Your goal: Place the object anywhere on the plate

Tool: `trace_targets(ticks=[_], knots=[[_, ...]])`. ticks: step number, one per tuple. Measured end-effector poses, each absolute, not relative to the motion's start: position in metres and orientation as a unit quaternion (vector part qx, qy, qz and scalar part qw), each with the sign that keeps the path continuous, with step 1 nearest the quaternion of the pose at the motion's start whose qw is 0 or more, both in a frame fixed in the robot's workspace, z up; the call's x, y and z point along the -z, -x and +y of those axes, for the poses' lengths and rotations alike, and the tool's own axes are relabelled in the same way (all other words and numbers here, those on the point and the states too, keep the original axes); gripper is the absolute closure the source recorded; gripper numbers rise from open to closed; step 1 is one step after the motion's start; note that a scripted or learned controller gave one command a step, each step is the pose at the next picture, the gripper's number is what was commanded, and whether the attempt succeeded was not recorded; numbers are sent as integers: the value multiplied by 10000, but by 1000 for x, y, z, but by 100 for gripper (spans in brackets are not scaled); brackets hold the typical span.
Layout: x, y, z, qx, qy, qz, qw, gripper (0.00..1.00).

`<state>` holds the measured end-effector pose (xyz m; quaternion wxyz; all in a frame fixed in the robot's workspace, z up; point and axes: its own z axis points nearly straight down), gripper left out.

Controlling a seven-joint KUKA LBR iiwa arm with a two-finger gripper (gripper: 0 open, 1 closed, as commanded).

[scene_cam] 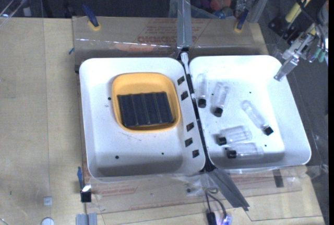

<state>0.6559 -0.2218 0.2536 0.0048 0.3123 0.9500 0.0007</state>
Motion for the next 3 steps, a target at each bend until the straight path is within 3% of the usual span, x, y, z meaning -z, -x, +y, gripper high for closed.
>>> trace_targets(ticks=[1,3], knots=[[-233,-653,-222,-9,-1520,9884,18,0],[-248,-669,-222,5,1981,9802,58,0]])
